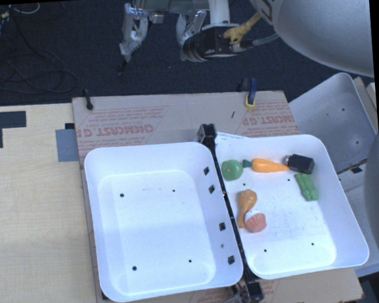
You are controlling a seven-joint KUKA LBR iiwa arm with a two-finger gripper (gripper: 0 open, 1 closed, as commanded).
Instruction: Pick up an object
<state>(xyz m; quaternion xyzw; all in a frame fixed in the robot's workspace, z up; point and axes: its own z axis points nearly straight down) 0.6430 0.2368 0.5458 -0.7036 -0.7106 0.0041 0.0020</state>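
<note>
Your objects all lie in the right bin [349,233], toward its far edge. A green ball [231,170] sits near the far left corner, just beside an orange carrot [269,165]. A black block [301,163] rests at the carrot's other end, with a green piece [306,187] next to it. Nearer the middle, a tan pear-shaped toy [246,205] touches a pink piece [256,223]. The left bin [102,239] adjoins it. Your gripper [162,27] hangs beyond the tabletop's far edge, its fingers apart and holding nothing.
</note>
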